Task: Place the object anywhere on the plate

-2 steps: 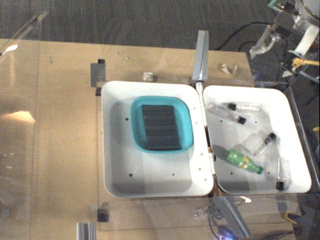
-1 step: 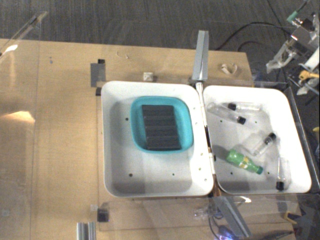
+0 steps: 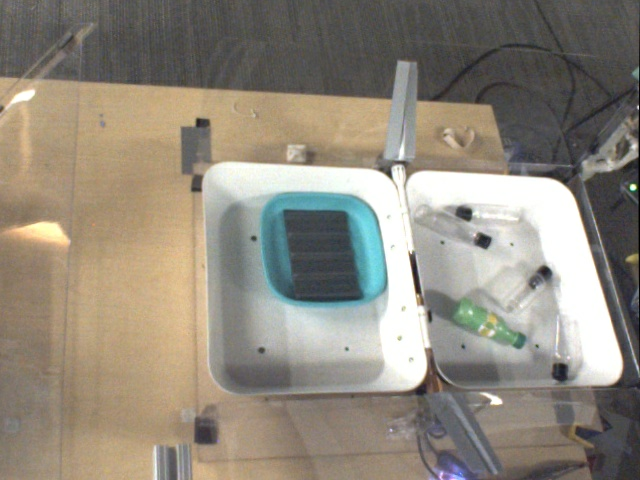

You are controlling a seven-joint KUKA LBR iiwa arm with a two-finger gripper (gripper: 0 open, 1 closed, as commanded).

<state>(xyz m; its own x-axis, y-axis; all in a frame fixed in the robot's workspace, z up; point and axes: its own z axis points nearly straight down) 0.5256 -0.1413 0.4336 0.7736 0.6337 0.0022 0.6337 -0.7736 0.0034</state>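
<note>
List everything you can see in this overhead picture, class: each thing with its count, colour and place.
Bins: two, white, side by side on the bench.
Plate: one, teal, in the left bin.
Ridged pad: one, dark grey, on the plate.
Bottle: one, green, lying low in the right bin.
Vials: about five, clear with black caps, scattered in the right bin.
Bench: one, light wood, under both bins.
Cables: several, black, on the floor upper right.
</note>
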